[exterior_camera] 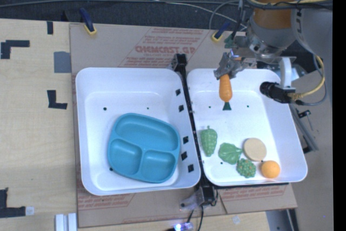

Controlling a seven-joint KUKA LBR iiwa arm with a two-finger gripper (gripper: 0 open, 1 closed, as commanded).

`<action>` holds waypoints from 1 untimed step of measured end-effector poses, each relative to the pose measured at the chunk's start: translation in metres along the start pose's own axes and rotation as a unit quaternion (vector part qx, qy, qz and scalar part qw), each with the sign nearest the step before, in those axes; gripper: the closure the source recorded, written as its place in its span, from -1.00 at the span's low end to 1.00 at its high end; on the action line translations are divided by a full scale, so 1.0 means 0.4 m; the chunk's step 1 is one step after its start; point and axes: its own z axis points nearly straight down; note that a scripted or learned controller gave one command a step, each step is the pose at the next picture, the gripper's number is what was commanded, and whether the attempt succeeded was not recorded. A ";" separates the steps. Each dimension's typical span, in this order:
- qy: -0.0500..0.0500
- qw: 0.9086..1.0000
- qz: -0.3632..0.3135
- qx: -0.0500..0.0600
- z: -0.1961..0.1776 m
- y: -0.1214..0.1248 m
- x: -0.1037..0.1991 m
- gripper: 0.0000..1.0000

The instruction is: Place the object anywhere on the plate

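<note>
From the camera view above the worktop, the end effector (227, 70) hangs over the rear part of the right bin (281, 116), with a toy carrot (225, 89) hanging straight down from it. The carrot's orange top sits between the fingers, so I judge the end effector closed on the carrot, its long axis near vertical and its green tip pointing down, seemingly clear of the bin floor, though the slanted view leaves that uncertain.

The blue plate (143, 147) lies in the left bin (92, 116), well apart from the end effector, toward the view's left and front, across the divider (186, 116) where the two bins meet. That is the relation the coming move turns on: the carrot must travel leftward and forward over the divider before it can be lowered onto one of the plate's compartments.

Below and in front of the end effector, on the right bin's floor, lie a green leafy vegetable (208, 140), two more green pieces, a pale round disc (254, 148) and an orange ball (270, 169), none of them in the likely path.
</note>
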 end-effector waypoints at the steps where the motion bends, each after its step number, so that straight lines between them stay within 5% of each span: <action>1: 0.000 1.000 0.000 0.001 0.049 -0.034 0.129 1.00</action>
